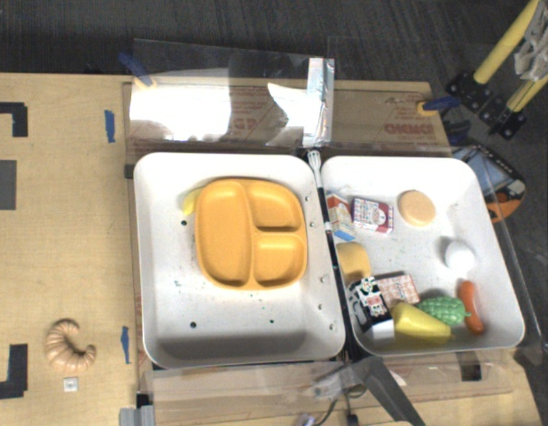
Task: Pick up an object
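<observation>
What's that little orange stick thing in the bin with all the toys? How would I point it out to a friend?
Look at the right bin, the one crowded with small toys, and go to its near right corner. There a toy carrot lies beside a bumpy green toy, with a yellow wedge further left. It is the only thin, orange-red, stick-shaped piece; its neighbours are rounder and green or yellow.

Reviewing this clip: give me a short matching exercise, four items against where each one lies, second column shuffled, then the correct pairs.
Items:
1. orange divided plate
2. croissant
3. round tan disc
4. carrot

Places:
A. right bin, far side
B. bench outside the bins, near left
C. left bin
D. right bin, near right corner

Pairs: 1-C, 2-B, 3-A, 4-D
</observation>
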{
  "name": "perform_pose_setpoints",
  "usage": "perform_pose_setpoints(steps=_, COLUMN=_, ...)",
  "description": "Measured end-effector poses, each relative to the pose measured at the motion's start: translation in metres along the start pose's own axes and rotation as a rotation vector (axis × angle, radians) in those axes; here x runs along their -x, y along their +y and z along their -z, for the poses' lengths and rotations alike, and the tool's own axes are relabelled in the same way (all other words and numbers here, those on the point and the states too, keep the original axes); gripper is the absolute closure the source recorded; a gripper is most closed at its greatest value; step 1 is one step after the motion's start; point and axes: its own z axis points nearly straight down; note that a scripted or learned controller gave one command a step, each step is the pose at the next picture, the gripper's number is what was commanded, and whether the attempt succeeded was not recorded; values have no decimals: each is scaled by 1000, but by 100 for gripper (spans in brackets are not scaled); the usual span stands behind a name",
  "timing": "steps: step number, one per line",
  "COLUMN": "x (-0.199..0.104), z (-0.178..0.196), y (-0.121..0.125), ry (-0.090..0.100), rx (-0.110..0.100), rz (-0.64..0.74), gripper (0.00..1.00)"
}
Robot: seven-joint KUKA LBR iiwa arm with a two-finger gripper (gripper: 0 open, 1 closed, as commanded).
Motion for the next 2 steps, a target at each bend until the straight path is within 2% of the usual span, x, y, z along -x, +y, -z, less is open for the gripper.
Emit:
perform_pose_setpoints(steps=1, x=-62, z=-62, y=-20, ry=10, rx=11, rz=218, gripper=100)
perform_pose_setpoints(steps=2, x=-93, z=-68, y=-14, ry=11, rx=9, rz=0, gripper=100)
